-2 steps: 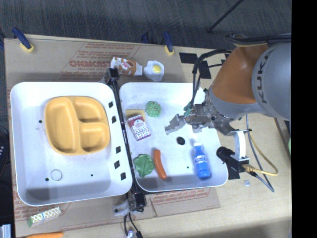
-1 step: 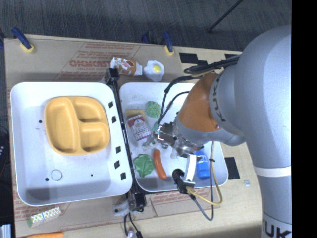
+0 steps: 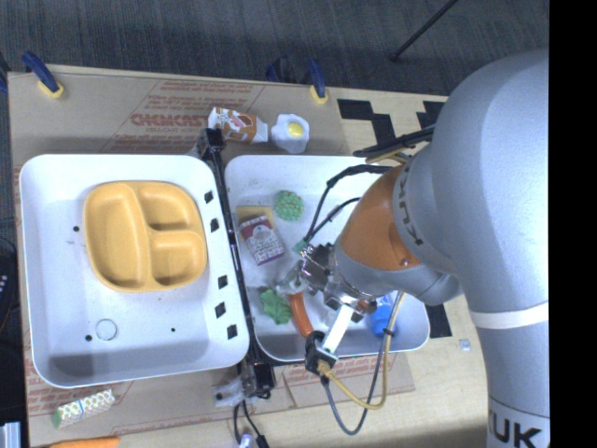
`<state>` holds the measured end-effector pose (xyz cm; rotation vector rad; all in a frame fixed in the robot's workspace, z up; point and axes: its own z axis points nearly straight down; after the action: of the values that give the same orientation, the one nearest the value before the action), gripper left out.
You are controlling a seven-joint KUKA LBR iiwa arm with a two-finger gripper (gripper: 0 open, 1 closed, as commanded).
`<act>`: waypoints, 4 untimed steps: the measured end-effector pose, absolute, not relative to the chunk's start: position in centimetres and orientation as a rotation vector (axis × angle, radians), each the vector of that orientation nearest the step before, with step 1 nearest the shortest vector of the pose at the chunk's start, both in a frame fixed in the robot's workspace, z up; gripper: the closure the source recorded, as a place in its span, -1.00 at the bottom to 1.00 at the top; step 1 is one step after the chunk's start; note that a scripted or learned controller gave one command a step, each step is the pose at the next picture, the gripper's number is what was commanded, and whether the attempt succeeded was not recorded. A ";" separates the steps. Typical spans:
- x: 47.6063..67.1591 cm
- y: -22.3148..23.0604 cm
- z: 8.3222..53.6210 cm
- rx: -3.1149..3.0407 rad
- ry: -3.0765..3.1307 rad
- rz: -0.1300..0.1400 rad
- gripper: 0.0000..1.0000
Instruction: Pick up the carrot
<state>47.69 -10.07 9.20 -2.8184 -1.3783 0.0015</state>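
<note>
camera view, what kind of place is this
Probably a robot lab test bench, not a kitchen: two white bins sit on clamped cardboard, a grey and orange arm reaches in, and toy food such as a carrot lies in the right bin.

"UK" on arm; "KU" near band

Two bins are set side by side on the tabletop. A divided tray is held in the left bin. In the right bin, a carrot is placed near the front wall, beside a leafy piece to its left, with a packet and a round item behind them.
</note>
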 end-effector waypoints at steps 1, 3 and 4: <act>54.4 -12.3 15.2 -2.817 -1.383 0.003 -1.00; 52.2 -10.1 11.3 -2.897 -1.197 0.008 -1.00; 52.2 -10.1 12.3 -2.890 -1.204 0.011 1.00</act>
<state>52.21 -10.05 12.27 -2.8904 -1.2041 0.0109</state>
